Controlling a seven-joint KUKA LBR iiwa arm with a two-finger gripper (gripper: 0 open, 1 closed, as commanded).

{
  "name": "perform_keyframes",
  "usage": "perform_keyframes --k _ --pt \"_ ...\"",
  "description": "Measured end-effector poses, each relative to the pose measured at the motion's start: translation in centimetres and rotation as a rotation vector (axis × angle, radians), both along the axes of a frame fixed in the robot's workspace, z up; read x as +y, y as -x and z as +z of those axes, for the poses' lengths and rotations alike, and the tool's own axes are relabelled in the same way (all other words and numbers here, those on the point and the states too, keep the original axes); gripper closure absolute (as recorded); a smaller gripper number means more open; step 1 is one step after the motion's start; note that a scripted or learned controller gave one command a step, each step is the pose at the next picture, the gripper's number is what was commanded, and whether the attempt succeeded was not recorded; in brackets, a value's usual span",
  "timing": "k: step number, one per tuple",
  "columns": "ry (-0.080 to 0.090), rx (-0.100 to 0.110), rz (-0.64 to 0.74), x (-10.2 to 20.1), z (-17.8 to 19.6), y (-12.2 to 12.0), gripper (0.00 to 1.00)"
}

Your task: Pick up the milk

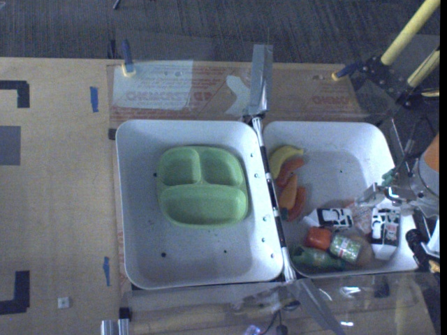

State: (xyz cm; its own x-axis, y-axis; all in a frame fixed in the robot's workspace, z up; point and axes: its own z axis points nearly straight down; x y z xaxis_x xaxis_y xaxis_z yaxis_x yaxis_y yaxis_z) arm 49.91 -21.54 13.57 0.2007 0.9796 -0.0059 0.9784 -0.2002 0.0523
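A black-and-white patterned milk carton (336,217) lies on its side in the lower middle of the right bin (328,135). A second black-and-white patterned pack (386,227) stands near that bin's right wall. My gripper (388,191) hangs low over the bin's right side, just above and between these two items, with the grey arm and its orange band (434,152) behind it at the right edge. Nothing is visibly held.
In the right bin lie a yellow banana (285,155), orange-red pieces (293,187), a red item (318,238), a green jar (347,247) and a green vegetable (314,259). The left bin (140,243) holds a green divided plate (202,185).
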Motion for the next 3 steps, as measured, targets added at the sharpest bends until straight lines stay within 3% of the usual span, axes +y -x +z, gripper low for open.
perform_keyframes --k 1,3 --pt "0.005 0.001 0.098 -0.19 -0.22 0.13 0.00" --pt "0.007 -0.001 0.111 -0.18 -0.25 0.04 0.00"
